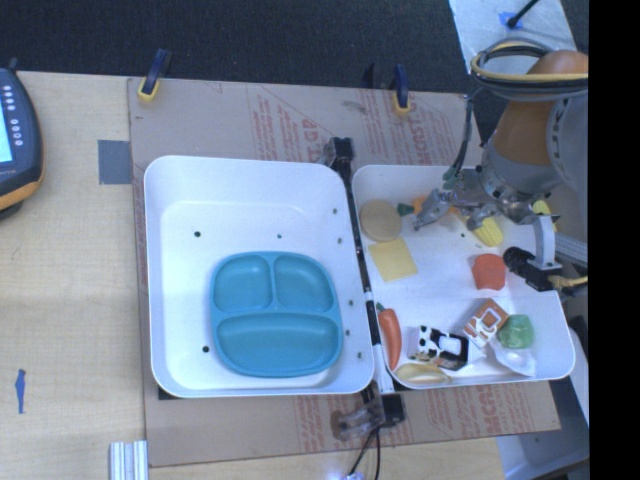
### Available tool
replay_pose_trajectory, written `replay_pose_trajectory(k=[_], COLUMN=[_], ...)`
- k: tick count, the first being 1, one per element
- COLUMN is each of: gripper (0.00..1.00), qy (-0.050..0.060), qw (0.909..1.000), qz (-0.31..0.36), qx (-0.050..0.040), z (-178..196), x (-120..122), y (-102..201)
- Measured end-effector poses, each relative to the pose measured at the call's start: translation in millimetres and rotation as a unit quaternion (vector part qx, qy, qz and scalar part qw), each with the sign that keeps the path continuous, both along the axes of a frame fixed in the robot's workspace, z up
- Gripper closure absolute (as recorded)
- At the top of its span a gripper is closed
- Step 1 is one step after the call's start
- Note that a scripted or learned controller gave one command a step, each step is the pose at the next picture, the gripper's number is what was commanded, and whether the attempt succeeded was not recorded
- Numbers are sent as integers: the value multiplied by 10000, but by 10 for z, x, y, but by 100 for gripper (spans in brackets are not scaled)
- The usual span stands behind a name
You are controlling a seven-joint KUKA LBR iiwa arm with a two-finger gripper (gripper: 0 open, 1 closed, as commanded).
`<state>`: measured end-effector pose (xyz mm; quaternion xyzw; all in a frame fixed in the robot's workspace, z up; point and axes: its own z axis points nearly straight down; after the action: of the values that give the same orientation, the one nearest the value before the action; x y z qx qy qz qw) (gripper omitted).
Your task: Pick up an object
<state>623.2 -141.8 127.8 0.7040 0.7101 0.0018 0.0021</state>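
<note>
The right bin [560,363] holds toy food. A tan round disc [380,220] and a yellow square slice [393,260] lie at its left. Further right are a red block [488,271] and a yellow piece [488,231]. Along the near wall lie a red-orange carrot [390,336], a black-and-white cow [440,346], a white-and-orange box [485,320] and a green piece [517,330]. My gripper [440,208] hangs low over the bin's far part, just right of the disc, beside a small green and orange item [408,208]. I see nothing held in it.
The left bin [165,268] holds a blue divided plate [275,313]. A pale banana-like piece [420,373] and a white spoon [515,360] lie at the right bin's near wall. Clamps [152,76] grip the board's far edge. A handheld pendant [15,133] sits far left.
</note>
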Motion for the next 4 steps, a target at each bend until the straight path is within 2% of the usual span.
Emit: replay_pose_trajectory(k=[1,2,3,4], gripper=[0,0,0,0], qy=[65,70,10,10], qw=[10000,10000,10000,10000], qz=[-53,-40,1,-2], qx=[3,11,3,0], z=[239,-389,-352,-352], x=[-894,-1467,-708,-8], y=[-308,-523,-326,-169])
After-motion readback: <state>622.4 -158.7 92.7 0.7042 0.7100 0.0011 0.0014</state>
